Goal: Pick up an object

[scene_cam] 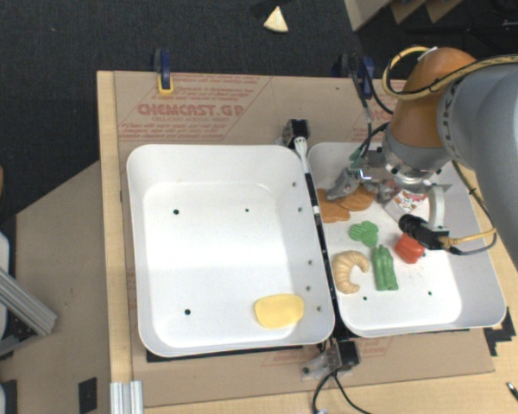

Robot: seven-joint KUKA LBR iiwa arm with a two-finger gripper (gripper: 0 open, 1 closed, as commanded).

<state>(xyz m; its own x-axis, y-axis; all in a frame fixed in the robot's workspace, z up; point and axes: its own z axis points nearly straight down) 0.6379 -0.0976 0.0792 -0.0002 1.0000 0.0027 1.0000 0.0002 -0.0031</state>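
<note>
Two bins on the table [198, 110]: left bin [216, 231] has a yellow piece [279, 310] near its front right corner, right bin [466, 300] carries the rest. Pick candidates there: tan flat pieces [345, 205] against the bin's left wall toward the back, green leafy piece [363, 232] just in front of them, croissant [350, 270] by the left wall mid-bin, green pod [384, 268] just beside it, red piece [409, 248] toward the centre. Gripper [363, 179] sits low over the tan pieces at the back left of the right bin; can't tell whether the jaws are spread or closed, and nothing is visibly between them. My read: step in hand is the descent onto the tan pieces. To do it well, I'd come straight down, keep off the bin wall, and straddle one piece, not the overlap. Arm pose: reaches in from the right, orange band [432, 76] over the bin's back edge, wrist pointing down and left, black cable [432, 231] trailing over the red piece.
</note>
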